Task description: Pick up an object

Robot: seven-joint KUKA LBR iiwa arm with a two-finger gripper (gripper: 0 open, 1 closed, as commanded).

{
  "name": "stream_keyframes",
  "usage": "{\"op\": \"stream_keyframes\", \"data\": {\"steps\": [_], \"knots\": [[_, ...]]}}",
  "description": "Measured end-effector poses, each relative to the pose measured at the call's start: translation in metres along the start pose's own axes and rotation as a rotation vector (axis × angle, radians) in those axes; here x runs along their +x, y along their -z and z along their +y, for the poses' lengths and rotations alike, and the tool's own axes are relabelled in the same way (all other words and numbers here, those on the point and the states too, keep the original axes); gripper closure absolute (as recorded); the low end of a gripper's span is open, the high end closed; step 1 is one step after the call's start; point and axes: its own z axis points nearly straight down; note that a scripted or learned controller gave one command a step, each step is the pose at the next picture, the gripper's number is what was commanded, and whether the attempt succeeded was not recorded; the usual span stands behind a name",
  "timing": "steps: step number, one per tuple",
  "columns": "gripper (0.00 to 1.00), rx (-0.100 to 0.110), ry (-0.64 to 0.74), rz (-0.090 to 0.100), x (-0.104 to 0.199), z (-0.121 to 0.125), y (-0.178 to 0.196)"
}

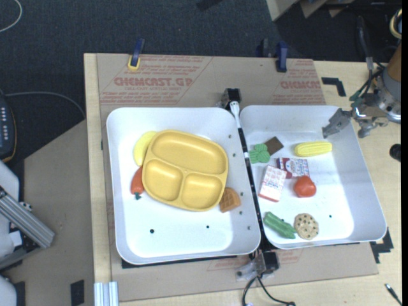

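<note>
the gripper [349, 121] hangs over the right bin's [363, 190] far right corner; whether it is open, i cannot tell. the corn [313, 148] lies just beside it, the tomato [305, 187] mid-bin.

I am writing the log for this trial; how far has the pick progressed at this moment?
Nothing looks done yet. The end effector hovers over the right white bin's upper right corner, with nothing visible between its fingers. The nearest item, the yellow plastic corn cob, lies in the bin. Descending, grasping and lifting all remain.
</note>
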Motion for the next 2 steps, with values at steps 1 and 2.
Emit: {"op": "stream_keyframes", "data": {"steps": [1,2], "knots": [[0.00,0.002,0.003,0.001,0.004,0.004,-0.063],[0.00,0.000,0.002,0.001,0.005,0.004,-0.116]]}}
